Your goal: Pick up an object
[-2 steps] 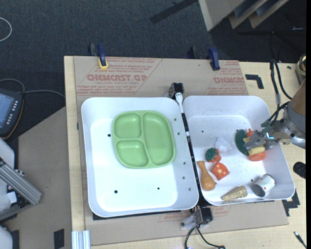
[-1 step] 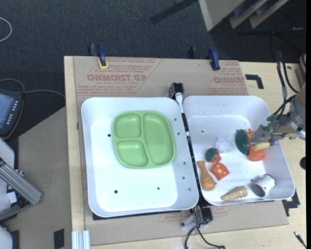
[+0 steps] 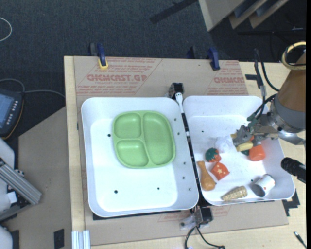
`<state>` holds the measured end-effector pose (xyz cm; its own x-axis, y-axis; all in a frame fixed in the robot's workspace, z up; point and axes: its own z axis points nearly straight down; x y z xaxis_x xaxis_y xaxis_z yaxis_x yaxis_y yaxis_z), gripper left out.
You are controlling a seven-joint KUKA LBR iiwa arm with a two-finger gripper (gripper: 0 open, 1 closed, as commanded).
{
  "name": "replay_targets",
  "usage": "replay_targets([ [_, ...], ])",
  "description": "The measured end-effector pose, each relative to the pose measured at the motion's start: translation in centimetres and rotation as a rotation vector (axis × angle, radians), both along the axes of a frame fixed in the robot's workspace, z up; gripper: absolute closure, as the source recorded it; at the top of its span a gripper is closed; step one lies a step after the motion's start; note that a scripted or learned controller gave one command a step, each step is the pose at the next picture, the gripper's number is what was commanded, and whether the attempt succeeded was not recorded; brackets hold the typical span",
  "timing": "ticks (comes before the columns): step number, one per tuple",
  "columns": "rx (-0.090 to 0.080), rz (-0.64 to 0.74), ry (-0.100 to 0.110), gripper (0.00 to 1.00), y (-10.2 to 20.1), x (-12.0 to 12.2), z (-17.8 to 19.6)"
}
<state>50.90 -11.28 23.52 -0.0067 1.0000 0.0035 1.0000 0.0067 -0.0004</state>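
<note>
The counter [image 3: 146,73] is a pale board printed with red lettering, held at its far edge by two blue clamps [image 3: 101,51]. Directly on it sit two shallow white bins, touching side by side: the left bin [image 3: 97,160] and the right bin [image 3: 218,109].

Floor's a dark grey-blue carpet [image 3: 73,29] all around the far side and left. The bench is topped with a brown board [image 3: 160,73] printed in red lettering, held by two blue clamps [image 3: 102,54] on the far edge. Some pale wood furniture [image 3: 238,12] sits far right, and a small screen device [image 3: 8,112] far left.
</note>
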Motion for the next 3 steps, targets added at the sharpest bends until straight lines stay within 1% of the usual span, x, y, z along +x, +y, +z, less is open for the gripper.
replay_targets([
  [1,-0.001,0.000,0.001,1.00,5.2,-0.4,0.7],
  [2,-0.002,0.001,-0.002,1.00,10.8,-0.3,1.1],
  [3,-0.003,-0.002,0.002,1.00,15.2,-0.1,0.4],
])
